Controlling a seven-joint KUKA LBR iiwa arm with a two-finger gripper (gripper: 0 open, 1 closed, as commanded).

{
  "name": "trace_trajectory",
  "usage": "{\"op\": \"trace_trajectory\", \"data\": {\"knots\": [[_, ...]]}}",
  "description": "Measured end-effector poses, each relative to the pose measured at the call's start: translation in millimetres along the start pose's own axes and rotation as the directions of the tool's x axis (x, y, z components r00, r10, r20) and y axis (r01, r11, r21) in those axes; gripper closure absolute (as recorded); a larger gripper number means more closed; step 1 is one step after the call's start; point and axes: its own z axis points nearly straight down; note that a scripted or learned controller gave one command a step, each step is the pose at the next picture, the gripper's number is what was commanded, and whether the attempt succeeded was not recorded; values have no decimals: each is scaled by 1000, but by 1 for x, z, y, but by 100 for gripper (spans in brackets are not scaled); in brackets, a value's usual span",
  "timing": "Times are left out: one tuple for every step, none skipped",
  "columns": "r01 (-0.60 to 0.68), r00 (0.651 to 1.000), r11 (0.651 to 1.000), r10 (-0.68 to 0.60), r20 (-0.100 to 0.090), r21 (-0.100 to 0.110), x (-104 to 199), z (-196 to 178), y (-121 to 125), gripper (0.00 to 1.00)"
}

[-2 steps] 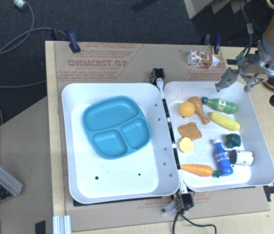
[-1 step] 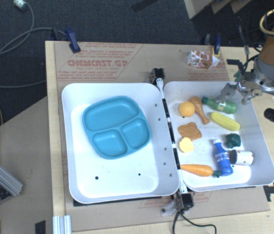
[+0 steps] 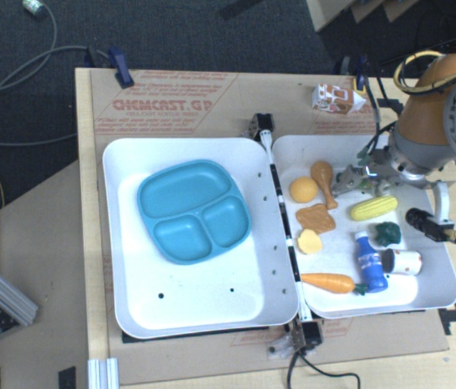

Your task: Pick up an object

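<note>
Toy food in right bin (image 3: 430, 294), none lifted | gripper (image 3: 363, 177) low at bin's twelve o'clock, finger state cannot tell, nothing seen held | corn cob (image 3: 372, 208) just at its five o'clock, drumstick (image 3: 323, 182) at nine, likely targets | blue bottle (image 3: 368, 262), carrot (image 3: 327, 282) toward six | blue divided plate (image 3: 193, 210) in left bin (image 3: 130, 294).

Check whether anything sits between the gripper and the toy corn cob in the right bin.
Nothing visible does. The gripper hangs over the far part of the right bin, and the toy corn cob lies just below it in the view. The toy drumstick lies off to its left, apart.
</note>
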Motion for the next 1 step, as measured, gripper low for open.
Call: {"op": "trace_trajectory", "data": {"knots": [[-9,1000,1000,9,1,0,-38,-3,-102,0]]}}
